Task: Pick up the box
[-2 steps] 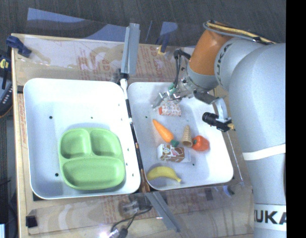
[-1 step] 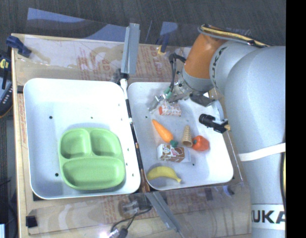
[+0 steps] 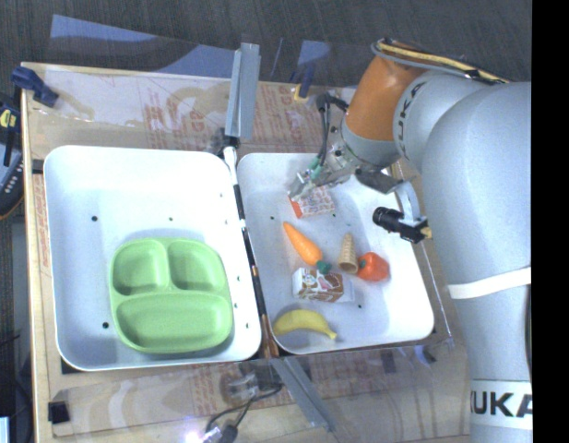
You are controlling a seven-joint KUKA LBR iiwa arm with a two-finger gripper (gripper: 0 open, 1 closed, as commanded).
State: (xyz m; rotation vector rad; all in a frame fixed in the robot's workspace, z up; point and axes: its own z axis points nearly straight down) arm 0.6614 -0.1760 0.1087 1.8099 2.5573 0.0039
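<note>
Grey arm (image 3: pixel 468 201) reaches in from right, wrist bent, hand (image 3: pixel 307 183) low.

Two bins (image 3: pixel 81 169), two boxes (image 3: pixel 319 286), one plate (image 3: pixel 171 295), carrot (image 3: pixel 302 243), banana (image 3: pixel 303 323), cone (image 3: pixel 347 250), tomato (image 3: pixel 373 267).

We see the gripper (image 3: pixel 309 181) low in the right bin (image 3: pixel 408 317), its tip at the upper edge of a small box (image 3: pixel 314 203). Just below that lie a carrot (image 3: pixel 302 243), a cone (image 3: pixel 347 250) and a tomato (image 3: pixel 373 267); farther below, a carton (image 3: pixel 320 286) and banana (image 3: pixel 304 323). Left, a green tray (image 3: pixel 171 295) sits in the other bin (image 3: pixel 72 183).
</note>
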